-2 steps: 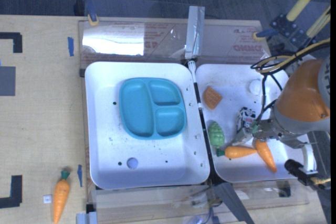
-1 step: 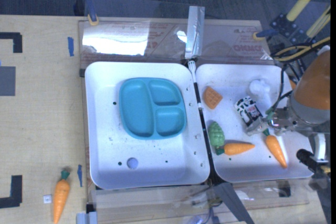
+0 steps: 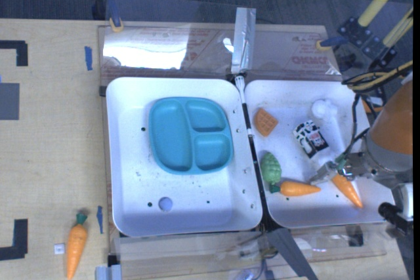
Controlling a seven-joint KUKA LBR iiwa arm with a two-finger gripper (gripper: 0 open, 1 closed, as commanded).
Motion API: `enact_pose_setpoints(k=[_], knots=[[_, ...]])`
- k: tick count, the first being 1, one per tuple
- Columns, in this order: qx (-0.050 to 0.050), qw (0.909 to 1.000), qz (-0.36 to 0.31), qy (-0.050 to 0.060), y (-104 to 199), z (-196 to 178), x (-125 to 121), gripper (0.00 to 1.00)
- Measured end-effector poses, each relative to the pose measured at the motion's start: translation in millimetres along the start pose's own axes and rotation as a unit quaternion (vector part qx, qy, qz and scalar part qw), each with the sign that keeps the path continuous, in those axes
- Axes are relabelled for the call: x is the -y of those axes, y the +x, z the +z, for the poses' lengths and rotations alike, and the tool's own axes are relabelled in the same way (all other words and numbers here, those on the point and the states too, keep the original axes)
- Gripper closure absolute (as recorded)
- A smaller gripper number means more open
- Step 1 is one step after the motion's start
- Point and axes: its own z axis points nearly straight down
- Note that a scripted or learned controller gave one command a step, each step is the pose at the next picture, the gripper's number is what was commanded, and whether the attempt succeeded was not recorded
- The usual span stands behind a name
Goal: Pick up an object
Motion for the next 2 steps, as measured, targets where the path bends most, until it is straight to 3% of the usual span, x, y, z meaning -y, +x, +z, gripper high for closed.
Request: enact_pose_setpoints(k=[1, 2], knots=[[0.002, 1.0, 0.001, -0.003, -1.1, -11.3, -1.6, 1.0], [-0.001, 0.9997, -0.026, -0.003, 104.4, -104.3, -7.7, 1.0]])
